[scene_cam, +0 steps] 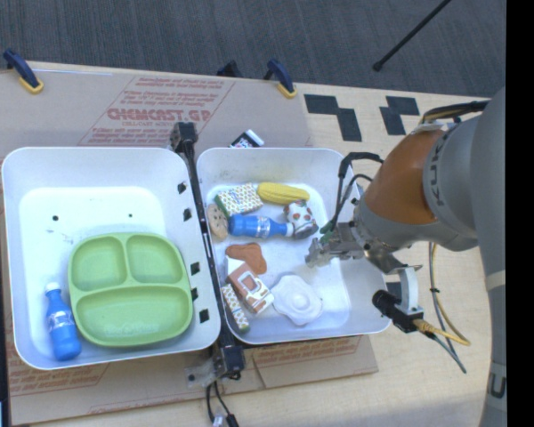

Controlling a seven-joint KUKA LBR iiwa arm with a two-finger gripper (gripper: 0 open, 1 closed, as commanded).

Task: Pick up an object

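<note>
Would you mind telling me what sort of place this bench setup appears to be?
Probably a robotics lab's grasp-testing bench. A grey arm reaches over two white bins; the right one holds toy food such as a banana, the left a green tray, and clamps pin the cardboard base.

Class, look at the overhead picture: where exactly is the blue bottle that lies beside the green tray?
The blue bottle lies in the left bin, in its near-left corner, close against the left edge of the green divided tray.
</note>
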